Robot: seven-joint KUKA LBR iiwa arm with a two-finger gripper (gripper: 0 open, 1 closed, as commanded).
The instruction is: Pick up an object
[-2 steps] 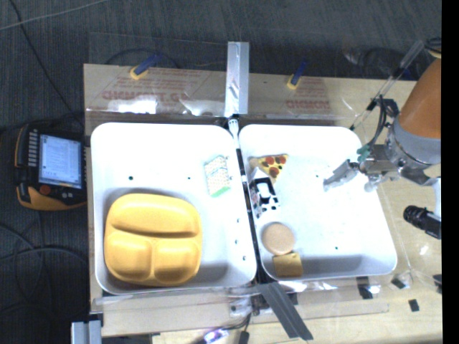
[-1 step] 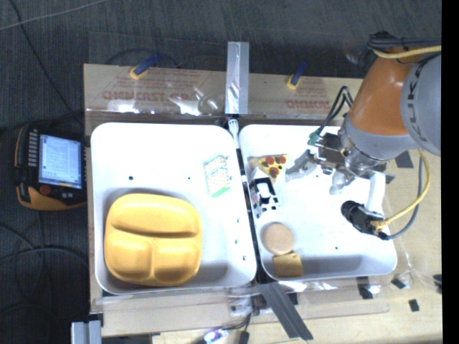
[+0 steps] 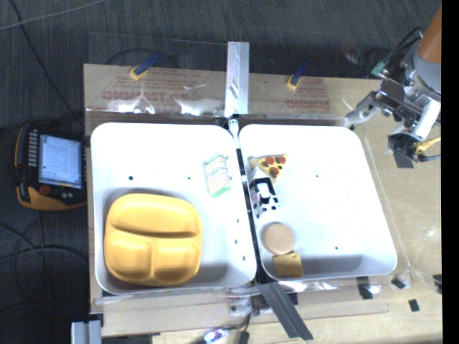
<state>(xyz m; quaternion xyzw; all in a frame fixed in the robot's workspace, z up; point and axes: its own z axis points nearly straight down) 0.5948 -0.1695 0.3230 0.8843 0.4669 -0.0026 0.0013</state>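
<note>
Gripper [image 3: 407, 129] sits far right of frame, off the right bin [image 3: 358, 192]; can't tell its grip. Big yellow loaf [image 3: 152, 236] lower left in left bin [image 3: 158, 142].

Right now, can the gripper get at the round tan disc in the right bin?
Probably yes. The round tan disc lies uncovered, and the gripper is outside the right bin, whose middle lies bare between them.

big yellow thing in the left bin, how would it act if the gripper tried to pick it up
The yellow object looks wide, rounded and smooth, so a two-finger gripper would probably struggle to span it and might slip off. It sits low and broad on the left bin floor, so a push would more likely slide it than tip it.
</note>
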